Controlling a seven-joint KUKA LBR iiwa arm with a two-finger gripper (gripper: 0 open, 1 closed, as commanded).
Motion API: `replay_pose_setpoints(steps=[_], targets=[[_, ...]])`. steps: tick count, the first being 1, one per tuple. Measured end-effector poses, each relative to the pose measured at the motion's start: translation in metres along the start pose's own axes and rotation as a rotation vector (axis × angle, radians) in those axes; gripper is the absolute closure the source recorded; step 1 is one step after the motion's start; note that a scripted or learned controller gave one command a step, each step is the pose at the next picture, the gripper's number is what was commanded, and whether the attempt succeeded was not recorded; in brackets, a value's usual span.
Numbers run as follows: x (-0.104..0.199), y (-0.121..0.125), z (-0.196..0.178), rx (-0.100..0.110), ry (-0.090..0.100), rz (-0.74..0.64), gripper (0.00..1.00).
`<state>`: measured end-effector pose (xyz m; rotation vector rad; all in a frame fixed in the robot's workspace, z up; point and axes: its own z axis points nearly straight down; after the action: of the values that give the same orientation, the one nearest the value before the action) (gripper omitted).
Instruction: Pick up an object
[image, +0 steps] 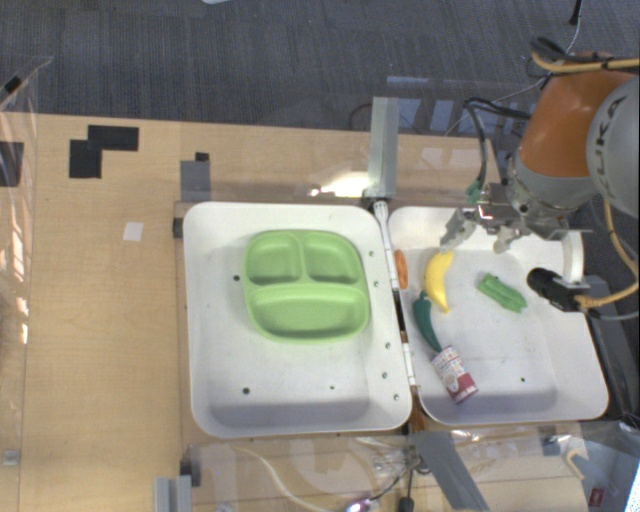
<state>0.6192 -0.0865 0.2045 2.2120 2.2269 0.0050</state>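
The gripper (478, 233) hangs over the far part of the right bin (520, 385), its fingers spread apart with nothing between them, so the pick is not yet done. The toy banana (437, 281) lies just below and to the left of it. Nearby lie a green pod (501, 293), a dark green pepper (426, 323) and a small red-labelled bottle (453, 372).

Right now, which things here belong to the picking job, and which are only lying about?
For the job:
- gripper, above the right bin
- banana
- green piece
- dark green pepper
- small can
- orange item

Only lying about:
- green divided plate in the left bin
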Motion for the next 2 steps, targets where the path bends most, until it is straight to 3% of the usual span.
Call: replay_pose_setpoints(steps=[1,2], targets=[[-0.013,0.002,0.102,0.002,0.0,-0.092,0.0],[-0.012,0.004,0.089,-0.006,0.0,-0.093,1.0]])
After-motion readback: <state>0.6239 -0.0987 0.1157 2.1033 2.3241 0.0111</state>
